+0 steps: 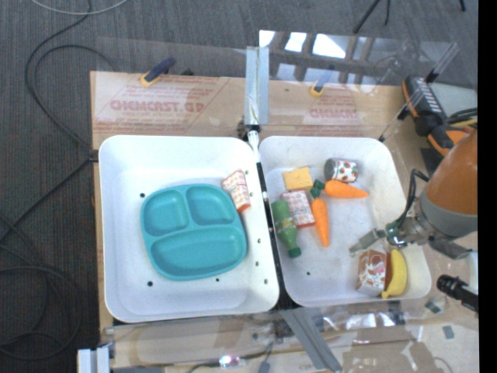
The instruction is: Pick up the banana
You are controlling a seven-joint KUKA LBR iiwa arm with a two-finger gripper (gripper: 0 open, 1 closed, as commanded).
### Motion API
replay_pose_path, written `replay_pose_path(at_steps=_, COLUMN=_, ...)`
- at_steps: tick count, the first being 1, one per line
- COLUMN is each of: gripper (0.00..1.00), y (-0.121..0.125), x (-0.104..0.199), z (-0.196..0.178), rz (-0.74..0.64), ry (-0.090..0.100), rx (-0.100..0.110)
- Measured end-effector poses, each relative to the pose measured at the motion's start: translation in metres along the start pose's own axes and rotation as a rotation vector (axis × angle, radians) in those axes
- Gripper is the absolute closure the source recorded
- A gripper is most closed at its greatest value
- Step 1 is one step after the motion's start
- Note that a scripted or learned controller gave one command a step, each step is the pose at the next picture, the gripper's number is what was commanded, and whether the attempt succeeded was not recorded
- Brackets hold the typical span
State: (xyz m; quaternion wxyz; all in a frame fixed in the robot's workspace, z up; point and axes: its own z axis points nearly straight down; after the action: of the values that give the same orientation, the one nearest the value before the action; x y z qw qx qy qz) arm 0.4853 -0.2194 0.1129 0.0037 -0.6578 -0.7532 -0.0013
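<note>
Dark grey carpet surrounds the bench, with black cables looping at upper left. Two shallow white bins sit side by side on a brown board: the left bin [116,208] carries a teal divided plate [194,230], and a small red-and-white packet [237,190] leans at the plate's upper right corner. The right bin [388,162] contains a yellow block [297,179], a small can [342,170], two carrots, one lying flat [345,190] and one pointing downward [320,221], a pink-labelled packet [298,208] and a green bottle [286,228] close to the bin's left wall. The banana [397,273] lies in the lower right corner of the right bin, upright along the wall, touching a brown-and-white carton [373,271] on its left. The arm [458,185] enters from the right, orange band visible, and the gripper [392,235] sits low over the bin's right side, just above the banana's top end. Finger state: cannot tell at this resolution. Nothing is visibly held, and the banana rests on the bin floor.
</note>
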Motion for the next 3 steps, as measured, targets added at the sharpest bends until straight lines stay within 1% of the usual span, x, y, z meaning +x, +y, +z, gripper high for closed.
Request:
replay_pose_path(at_steps=1, gripper=0.0, y=0.0064, x=0.0042, z=0.0205, rz=-0.038, ry=0.005, rx=-0.012)
replay_pose_path(at_steps=3, gripper=0.0, y=0.0054, x=0.0041, z=0.0217, rz=-0.134, ry=0.002, rx=-0.009)
